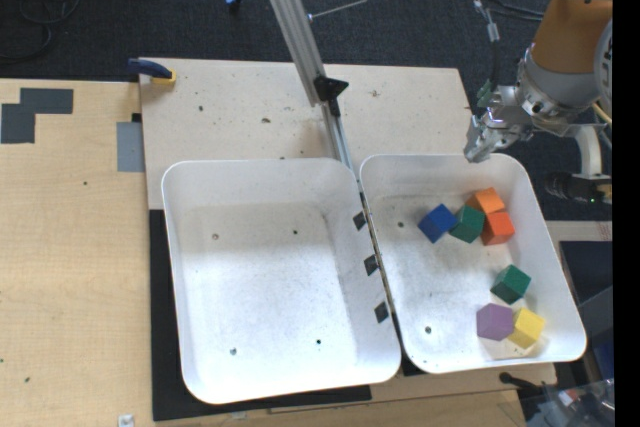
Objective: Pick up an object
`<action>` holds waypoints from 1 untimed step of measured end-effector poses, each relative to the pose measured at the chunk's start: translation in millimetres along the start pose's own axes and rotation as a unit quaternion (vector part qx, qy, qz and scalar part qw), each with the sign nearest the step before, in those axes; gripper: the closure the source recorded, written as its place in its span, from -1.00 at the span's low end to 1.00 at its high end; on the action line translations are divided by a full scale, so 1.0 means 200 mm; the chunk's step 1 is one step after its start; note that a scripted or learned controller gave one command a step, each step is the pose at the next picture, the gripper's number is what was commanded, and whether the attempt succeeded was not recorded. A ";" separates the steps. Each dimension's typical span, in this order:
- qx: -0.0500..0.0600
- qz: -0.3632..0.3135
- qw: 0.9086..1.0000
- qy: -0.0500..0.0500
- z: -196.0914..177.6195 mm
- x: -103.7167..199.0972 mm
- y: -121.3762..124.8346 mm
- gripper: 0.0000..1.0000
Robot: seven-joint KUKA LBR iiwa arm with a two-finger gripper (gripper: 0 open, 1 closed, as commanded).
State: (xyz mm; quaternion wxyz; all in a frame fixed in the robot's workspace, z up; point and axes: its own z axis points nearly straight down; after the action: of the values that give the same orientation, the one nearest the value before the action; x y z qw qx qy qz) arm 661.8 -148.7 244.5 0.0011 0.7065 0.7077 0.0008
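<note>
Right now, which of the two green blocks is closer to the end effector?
The green block wedged between the blue block and the red block; the other green block sits alone, farther from the end effector.

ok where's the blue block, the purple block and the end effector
blue block [436,223], camera view, top face
purple block [494,321], camera view, top face
end effector [480,148], camera view, lower tip above the right bin's far rim

Grey KUKA arm [565,80] with rounded orange band, pale cable looped above it, small silvery metal gripper [484,141] at its tip
</note>
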 end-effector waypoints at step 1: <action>0.003 -0.001 1.000 0.002 -0.03 0.29 -0.03 1.00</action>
State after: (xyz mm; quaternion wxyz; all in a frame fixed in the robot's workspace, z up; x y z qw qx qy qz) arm 656.5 -91.4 250.1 -0.0019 0.7058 0.7084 -0.0001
